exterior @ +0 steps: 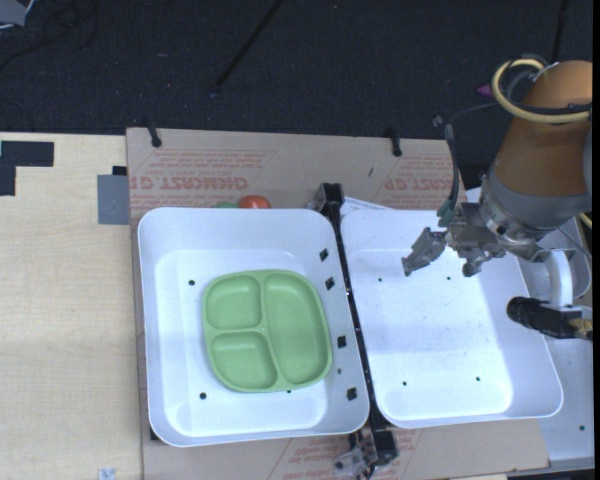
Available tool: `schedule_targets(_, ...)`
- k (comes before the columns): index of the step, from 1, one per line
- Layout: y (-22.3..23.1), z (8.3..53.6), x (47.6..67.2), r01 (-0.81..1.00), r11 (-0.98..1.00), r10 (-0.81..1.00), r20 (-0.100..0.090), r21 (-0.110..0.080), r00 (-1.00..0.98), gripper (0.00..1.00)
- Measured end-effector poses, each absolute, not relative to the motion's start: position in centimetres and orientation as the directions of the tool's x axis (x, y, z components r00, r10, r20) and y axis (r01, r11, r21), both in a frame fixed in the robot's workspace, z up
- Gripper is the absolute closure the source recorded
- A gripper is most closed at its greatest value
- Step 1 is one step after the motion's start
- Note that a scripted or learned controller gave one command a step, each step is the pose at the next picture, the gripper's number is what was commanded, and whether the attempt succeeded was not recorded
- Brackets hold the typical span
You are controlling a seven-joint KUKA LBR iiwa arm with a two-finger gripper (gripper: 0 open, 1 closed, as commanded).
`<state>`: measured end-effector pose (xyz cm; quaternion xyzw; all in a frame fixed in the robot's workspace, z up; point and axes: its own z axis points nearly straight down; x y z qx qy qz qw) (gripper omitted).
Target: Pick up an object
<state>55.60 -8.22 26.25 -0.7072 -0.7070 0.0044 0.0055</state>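
The claw hangs open and empty over the right bin, reach not yet begun, while the green plate lies in the left bin at centre-left, calling for a leftward crossing.

Right bin: beneath the pincer.
Left bin: beside it, toward view-left.
Cardboard sheet: under both bins.
Wooden bench top: well apart, far view-left.

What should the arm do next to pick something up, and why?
Probably swing left, toward the green plate in the left bin. The tool hangs over the right bin, apart from the plate, with nothing seen between its fingers.
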Motion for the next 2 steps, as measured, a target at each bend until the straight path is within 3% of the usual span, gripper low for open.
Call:
schedule_targets(1, -8.2, 26.8, 55.8, 1.000, 0.001, 1.000, 0.001, -0.004, -0.001, 0.00)
schedule_targets(2, -7.9, 21.9, 56.6, 1.000, 0.001, 1.000, 0.001, -0.008, -0.001, 0.00)
